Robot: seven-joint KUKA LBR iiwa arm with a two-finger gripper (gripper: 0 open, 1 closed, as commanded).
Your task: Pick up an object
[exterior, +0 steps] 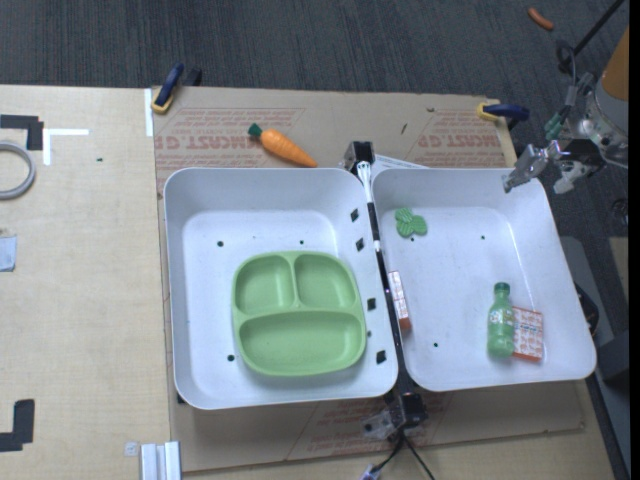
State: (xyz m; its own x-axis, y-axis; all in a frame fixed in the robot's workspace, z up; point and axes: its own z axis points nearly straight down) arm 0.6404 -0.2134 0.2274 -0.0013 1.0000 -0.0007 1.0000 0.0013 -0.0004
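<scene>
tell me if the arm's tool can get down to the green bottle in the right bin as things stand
Probably yes. The green bottle lies in the right bin with open space above it; only a small orange-and-white packet sits against its right side. The tool is at the bin's far right corner, with nothing between.

Even, diffuse overhead light, moderately bright. Soft shadows only, faint under the tray (298,313) and along bin (200,268) walls. No hard glare on the white plastic. Mild softness overall; dark floor (300,18) underexposed.
</scene>
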